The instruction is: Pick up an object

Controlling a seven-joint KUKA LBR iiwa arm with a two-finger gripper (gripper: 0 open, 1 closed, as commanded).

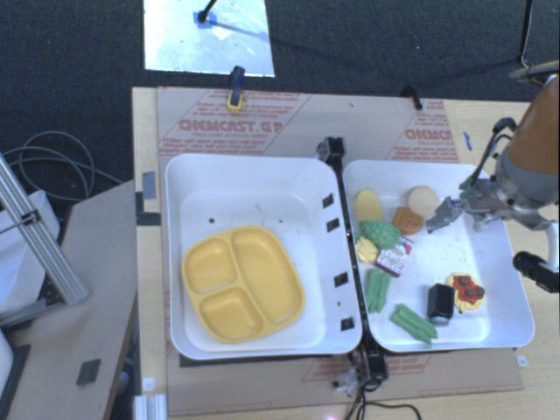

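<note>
The right bin [503,261] holds several toy foods. A beige round piece [423,200] lies next to an orange-brown disc [408,220]. Left of them are a yellow piece [368,205] and a leafy green piece [380,233]. Lower down lie a small white and purple packet [394,257], two green pods [376,289] [413,322], a black block [440,303] and a yellow piece with red spots [465,291]. My gripper [459,219] hovers over the bin's upper middle, just right of the orange-brown disc. It is open, with nothing between its fingers.
The left bin [262,182] holds a yellow divided plate [241,283]. A black divider with clips [343,243] runs between the bins. The arm's orange band and grey wrist [525,164] hang over the right bin's far right corner.
</note>
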